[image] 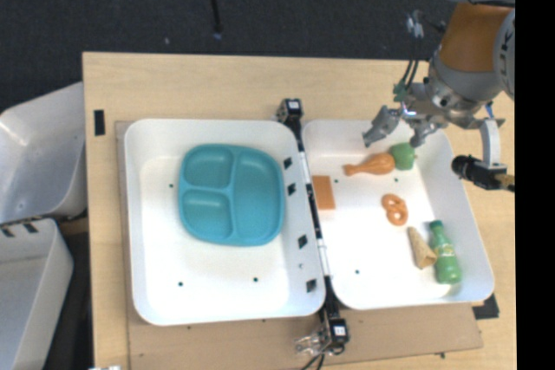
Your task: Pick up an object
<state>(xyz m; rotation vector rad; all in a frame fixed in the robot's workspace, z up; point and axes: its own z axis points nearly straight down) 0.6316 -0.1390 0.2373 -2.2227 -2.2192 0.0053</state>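
Observation:
My gripper (401, 131) hangs over the far part of the right bin (360, 273), fingers spread open with nothing between them. Just below it lie an orange drumstick-shaped toy (371, 165) and a small green block (402, 157), touching each other. Further toward the front are an orange brick (323, 192), an orange pretzel-like ring (395, 209), a tan cone-shaped piece (421, 248) and a green bottle (445, 255).
The left bin (156, 273) holds a teal divided plate (231, 193). A ridge with black clips (305, 212) separates the two bins. A white container (39, 152) sits off the bench at the left.

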